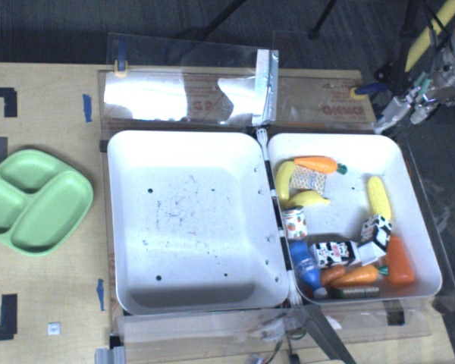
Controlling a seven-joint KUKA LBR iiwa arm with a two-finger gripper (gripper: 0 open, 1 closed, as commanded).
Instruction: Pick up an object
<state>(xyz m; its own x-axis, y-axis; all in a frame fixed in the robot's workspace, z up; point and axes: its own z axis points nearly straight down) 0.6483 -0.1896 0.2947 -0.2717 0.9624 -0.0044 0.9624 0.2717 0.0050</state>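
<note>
Left bin (186,226) bare, right bin (421,226) crowded; gripper (418,105) parked far right beyond the bins, claw state cannot tell; best target judged the corn cob (378,197), lying apart at right, approach straight down.

1. A green divided plate (35,201) was seen at the bench's left edge.
2. A clear plastic sheet (189,86) was stood beyond the left bin (136,158).
</note>
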